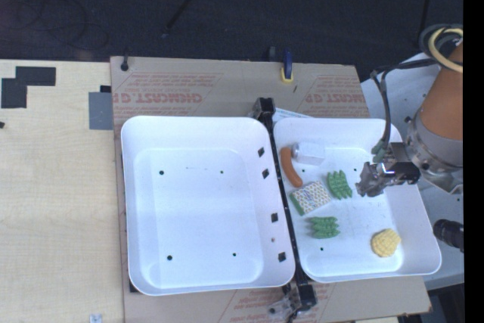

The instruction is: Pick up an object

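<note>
The table (53,193) has a pale wooden top. On its left part there are dark flat patches (30,83) and one grey square (99,110). A brown cardboard sheet (197,87) with red printed letters lies on the table and covers its middle and right part. Two shallow white bins stand side by side on this sheet, touching along their inner edges: the left bin (136,200) and the right bin (416,238). At the far edge of the sheet a small yellow and blue clip (287,68) sits.
</note>
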